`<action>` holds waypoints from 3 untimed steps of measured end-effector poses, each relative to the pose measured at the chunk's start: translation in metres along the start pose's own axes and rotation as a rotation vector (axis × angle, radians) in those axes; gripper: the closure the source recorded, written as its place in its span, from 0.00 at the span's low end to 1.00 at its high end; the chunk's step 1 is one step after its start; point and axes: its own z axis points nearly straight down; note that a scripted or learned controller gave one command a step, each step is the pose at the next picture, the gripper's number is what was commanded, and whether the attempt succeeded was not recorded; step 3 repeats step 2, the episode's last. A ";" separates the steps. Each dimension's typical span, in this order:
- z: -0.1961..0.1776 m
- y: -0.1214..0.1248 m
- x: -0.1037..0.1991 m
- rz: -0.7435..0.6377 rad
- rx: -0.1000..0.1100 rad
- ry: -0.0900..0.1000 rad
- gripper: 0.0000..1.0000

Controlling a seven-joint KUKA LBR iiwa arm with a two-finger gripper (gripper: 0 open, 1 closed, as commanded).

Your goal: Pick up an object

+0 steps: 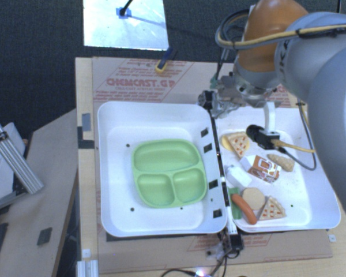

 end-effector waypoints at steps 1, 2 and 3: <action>-0.012 0.010 0.031 0.002 -0.002 0.000 1.00; -0.017 -0.001 0.024 0.009 0.001 -0.002 1.00; -0.017 -0.001 0.024 0.009 0.001 -0.002 1.00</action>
